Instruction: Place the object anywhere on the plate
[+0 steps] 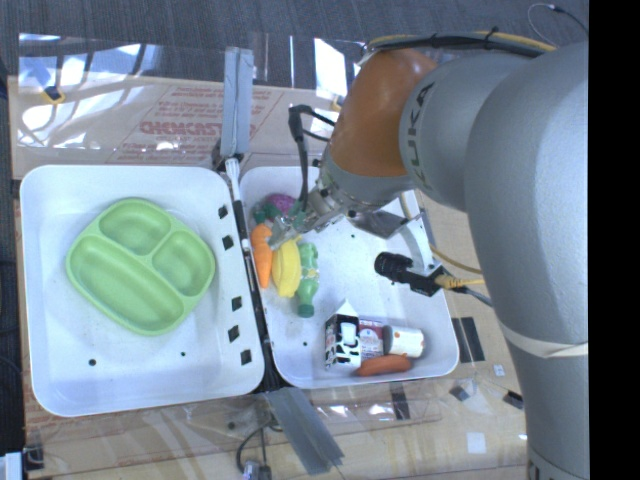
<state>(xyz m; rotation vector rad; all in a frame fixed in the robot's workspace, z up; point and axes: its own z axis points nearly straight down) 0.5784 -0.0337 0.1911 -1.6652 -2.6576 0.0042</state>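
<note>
So, biggest thing first: the arm point(470, 158) comes in from 3 o'clock and takes up most of the right side, grey links with an orange band above the wrist, leaning over the right bin. Left bin point(60, 368) is at 9 o'clock of frame and carries the green plate point(140, 265), a three-compartment one, sitting slightly toward that bin's 10 o'clock; nothing lies on it. Right bin point(345, 268) sits just beside it, touching along the black-clipped centre divider. The gripper point(290, 226) is down at that bin's 10 o'clock corner, right over the cluster of toy food; whether its tips are spread or closed I cannot tell, they blur into the items under them, and nothing shows clearly between them. The cluster: a yellow banana point(286, 269) lying roughly 12-to-6, an orange carrot point(262, 255) just at its 9 o'clock against the bin wall, a green piece point(307, 274) touching the banana's 3 o'clock side, and a purple item point(279, 206) at the cluster's 12 o'clock, partly hidden by the tool. Which of these is the task object I can't say; all are in the right bin, well apart from the plate. At the bin's 6 o'clock edge: a small milk carton point(343, 342) on its side, a red-and-white can point(392, 341) lying just beside it, and an orange sausage-shaped piece point(383, 366) touching below both.
</note>
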